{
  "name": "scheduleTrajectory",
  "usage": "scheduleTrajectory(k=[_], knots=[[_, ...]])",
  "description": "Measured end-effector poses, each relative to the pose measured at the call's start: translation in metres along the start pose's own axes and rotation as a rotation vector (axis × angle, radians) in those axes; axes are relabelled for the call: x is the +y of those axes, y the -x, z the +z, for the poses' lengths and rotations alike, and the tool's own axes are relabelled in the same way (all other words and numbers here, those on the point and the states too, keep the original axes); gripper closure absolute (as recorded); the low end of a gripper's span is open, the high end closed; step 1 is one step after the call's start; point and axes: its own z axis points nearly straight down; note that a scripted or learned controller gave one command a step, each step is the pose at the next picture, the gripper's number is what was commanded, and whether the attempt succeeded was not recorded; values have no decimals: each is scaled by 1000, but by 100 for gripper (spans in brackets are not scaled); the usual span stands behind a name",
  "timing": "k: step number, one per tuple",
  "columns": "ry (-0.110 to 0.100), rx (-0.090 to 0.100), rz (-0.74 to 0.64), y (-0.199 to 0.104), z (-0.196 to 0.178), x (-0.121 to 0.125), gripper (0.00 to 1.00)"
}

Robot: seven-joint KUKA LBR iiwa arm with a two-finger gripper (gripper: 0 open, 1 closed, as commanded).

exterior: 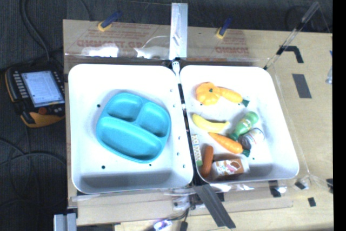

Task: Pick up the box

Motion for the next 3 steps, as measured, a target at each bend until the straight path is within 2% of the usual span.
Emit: scheduleTrajectory(k=[3], knots=[[2, -1, -7, 7, -24, 5, 100]])
